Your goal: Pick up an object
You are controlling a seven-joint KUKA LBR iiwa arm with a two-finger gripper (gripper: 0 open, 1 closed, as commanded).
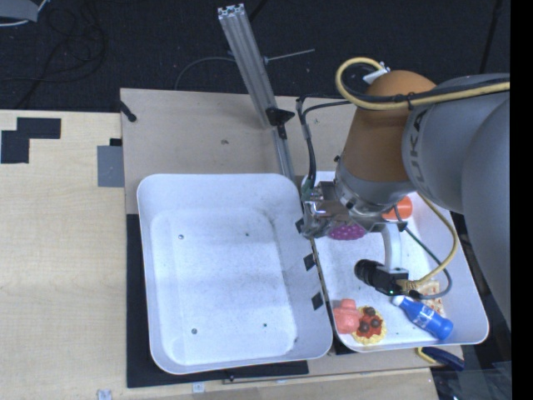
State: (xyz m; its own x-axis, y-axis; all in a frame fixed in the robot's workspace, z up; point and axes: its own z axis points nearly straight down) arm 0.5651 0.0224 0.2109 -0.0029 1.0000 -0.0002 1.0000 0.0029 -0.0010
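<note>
the gripper sits low at the near-left corner of the right bin, tight against the wall it shares with the left bin; whether it is open or closed i cannot tell, since the wrist hides its tips, and nothing can be seen held; just beside it, half tucked under the wrist, lies a purple object, rounded and dull-coloured, its full outline hidden; i take it for the likeliest target, probably a light toy piece, soft or hollow, so a pinch across its narrow width should do, though so near the wall it may slide away rather than seat; farther out an orange object peeks from behind the arm; toward the front of the same bin lie a pink block touching a yellow and red toy, and to their right a blue bottle on its side; the bottle looks smooth and likely to roll, best taken across its body; the block seems stiff and the easiest to grip squarely.
</note>
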